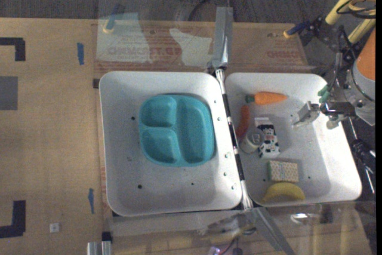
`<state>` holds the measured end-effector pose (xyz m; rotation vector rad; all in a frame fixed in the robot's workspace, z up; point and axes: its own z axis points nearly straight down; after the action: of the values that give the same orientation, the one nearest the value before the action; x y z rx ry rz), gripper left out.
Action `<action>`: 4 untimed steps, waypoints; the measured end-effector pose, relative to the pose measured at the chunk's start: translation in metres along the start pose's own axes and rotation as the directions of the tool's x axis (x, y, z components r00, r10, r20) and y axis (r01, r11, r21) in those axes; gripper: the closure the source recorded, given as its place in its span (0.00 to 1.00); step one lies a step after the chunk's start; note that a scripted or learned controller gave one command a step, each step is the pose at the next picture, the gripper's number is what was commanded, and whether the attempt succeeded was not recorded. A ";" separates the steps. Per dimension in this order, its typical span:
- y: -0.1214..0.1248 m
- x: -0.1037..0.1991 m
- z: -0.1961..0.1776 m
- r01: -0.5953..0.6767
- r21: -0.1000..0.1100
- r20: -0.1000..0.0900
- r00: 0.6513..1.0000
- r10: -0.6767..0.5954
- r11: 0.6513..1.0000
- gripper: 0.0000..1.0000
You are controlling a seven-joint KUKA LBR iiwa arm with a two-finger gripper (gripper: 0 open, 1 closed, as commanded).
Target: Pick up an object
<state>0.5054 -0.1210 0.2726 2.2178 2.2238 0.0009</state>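
Above right bin (349, 179), gripper (305, 114) hovers, seemingly open.

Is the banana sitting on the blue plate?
No, the banana lies in the right bin below the sponge, while the blue plate sits in the left bin.

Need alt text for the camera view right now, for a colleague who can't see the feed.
The gripper hovers over the right side of the right bin, which holds a carrot, a small carton, a sponge and a banana. The left bin holds a teal divided plate.
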 end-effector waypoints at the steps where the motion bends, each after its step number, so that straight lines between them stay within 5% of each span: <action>1: 0.051 -0.021 -0.018 0.013 -0.002 0.000 1.000 -0.013 1.000 0.00; 2: 0.106 -0.005 0.084 -0.012 0.001 0.000 1.000 0.012 1.000 0.00; 3: 0.135 -0.011 0.186 0.005 -0.005 0.001 1.000 -0.005 1.000 0.00; 4: 0.136 -0.013 0.173 0.003 -0.011 0.004 1.000 -0.003 1.000 1.00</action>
<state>0.6417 -0.1333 0.0997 2.2069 2.2197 0.0081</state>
